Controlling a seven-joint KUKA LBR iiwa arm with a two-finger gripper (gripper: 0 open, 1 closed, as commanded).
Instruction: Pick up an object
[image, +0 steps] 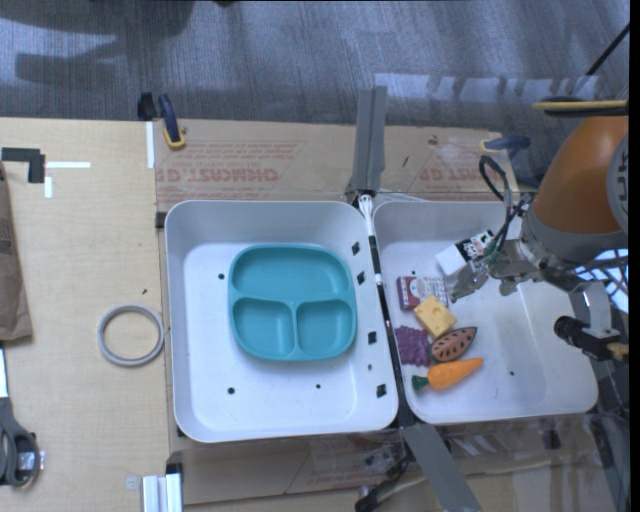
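Several small objects lie at the left side of the right bin (520, 390): a red and white packet (408, 292), a yellow cheese wedge (434, 317), a purple grape bunch (410, 345), a brown oval piece (453, 343) and an orange carrot (450, 373). My gripper (462, 283) hangs over the right bin, just right of the packet and above the cheese wedge. The grey arm with its orange band (585, 180) reaches in from the right. Nothing shows in the gripper's hold.
A teal divided plate (293, 302) lies in the left bin (195, 330). A grey ring (131, 334) rests on the bench to the left of the bins. A metal post (368, 140) rises behind the wall between the bins.
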